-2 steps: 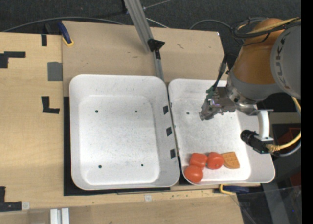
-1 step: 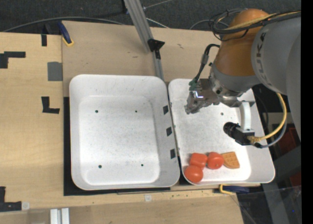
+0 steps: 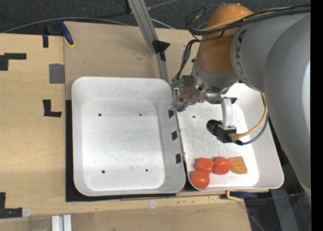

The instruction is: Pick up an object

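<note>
Objects: three red pieces (image 3: 207, 170) and one tan, waffle-textured piece (image 3: 238, 165) lie in the right bin (image 3: 262, 174), grouped along its near edge. The red pieces sit touching one another, two side by side and a third just in front at the left, close to the bin's near left corner. The tan piece lies just beside the rightmost red one, on its right, touching or nearly so. All four rest flat on the bin floor, with nothing gripping them.

Claw (image 3: 177, 105): positioned at the far left of the right bin, over the divide where the two bins meet, well apart from the objects. It is small and dark against the bin wall; I cannot tell how it is set, and nothing is seen in its grasp. A black cylindrical fitting (image 3: 219, 130) hangs off the wrist on a white bracket, with a yellow cable (image 3: 255, 129) looping from it, above the middle of the right bin.

Arm (image 3: 272, 63): grey, with the orange band (image 3: 224, 20) at top, enters from the right and covers the bin's far right part.

Left bin (image 3: 121, 134): white, speckled floor with four small dark dots.

Surroundings: both bins rest on a light wooden tabletop (image 3: 30, 124) marked with black tape pieces. A metal rail (image 3: 144, 18) runs diagonally from the top down toward the bins' junction.
</note>
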